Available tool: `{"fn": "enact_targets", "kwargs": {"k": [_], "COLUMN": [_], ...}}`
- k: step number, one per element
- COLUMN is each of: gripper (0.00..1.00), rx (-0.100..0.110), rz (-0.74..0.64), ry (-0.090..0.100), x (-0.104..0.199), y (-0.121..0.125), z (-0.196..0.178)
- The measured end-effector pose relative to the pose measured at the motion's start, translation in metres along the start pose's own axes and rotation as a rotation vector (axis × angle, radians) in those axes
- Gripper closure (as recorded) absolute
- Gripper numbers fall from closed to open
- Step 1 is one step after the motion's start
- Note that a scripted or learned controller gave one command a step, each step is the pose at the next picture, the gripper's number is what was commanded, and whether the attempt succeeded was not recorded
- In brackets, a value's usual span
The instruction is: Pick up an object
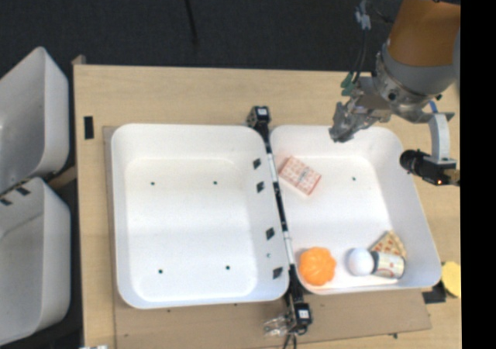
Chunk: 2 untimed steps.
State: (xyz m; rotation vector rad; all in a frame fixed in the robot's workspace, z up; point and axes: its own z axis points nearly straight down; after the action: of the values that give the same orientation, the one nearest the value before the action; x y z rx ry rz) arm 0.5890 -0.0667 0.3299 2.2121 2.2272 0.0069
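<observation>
Orange ball (317, 265), white ball (359, 261) and a paper cup (387, 264) crowd the near edge of the right bin (403, 184). Flat patterned packet (299, 175) lies alone mid-bin: likely light, thin, hard to pinch; balls may roll. Hand (342, 132) hovers over the far rim; opening cannot be told. Take the orange ball across its middle.

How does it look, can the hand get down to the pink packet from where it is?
Probably yes. The hand hangs over the right bin's far rim, and the pink packet lies flat and alone on the bin floor just nearer the camera. The orange ball and the rest sit in the near corner, well clear.
</observation>
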Motion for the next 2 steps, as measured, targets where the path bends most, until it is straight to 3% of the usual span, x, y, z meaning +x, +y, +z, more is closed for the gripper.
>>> {"fn": "enact_targets", "kwargs": {"k": [1, 2], "gripper": [1.0, 1.0], "rx": [0.006, 0.0], "rz": [0.003, 0.0], "ry": [0.0, -0.001], "x": [0.033, 0.094], "y": [-0.061, -0.09], "z": [0.003, -0.058]}}
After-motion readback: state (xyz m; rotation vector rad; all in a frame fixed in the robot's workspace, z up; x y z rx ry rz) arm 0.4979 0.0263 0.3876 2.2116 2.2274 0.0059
